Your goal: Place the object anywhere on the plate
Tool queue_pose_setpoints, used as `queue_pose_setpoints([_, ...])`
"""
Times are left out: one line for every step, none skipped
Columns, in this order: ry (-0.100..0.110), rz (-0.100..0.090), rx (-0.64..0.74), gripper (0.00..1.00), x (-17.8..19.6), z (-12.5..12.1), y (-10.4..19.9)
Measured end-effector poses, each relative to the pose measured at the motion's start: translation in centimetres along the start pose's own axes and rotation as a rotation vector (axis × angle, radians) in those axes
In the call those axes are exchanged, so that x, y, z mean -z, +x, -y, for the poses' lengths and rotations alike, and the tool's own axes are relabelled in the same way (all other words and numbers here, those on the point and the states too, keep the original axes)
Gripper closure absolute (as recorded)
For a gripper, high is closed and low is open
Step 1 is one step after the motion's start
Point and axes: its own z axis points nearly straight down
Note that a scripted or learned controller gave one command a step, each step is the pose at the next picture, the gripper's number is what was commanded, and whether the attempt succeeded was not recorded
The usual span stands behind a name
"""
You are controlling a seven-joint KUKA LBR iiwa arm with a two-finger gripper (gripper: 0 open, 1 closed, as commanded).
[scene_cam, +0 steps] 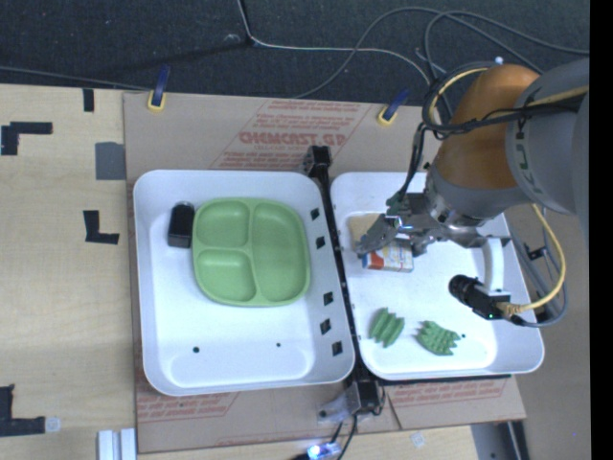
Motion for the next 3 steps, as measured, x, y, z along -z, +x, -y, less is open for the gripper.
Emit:
queue_pose_setpoints([0.000, -0.001, 0.001, 1.00, 0.9, 1.7, 4.9])
queue_pose_setpoints([0.001, 0.000, 0.000, 1.00, 0.0, 2.8, 10.0])
queue_pose_setpoints([0.001, 0.000, 0.002, 1.00, 0.0, 4.5, 15.8])
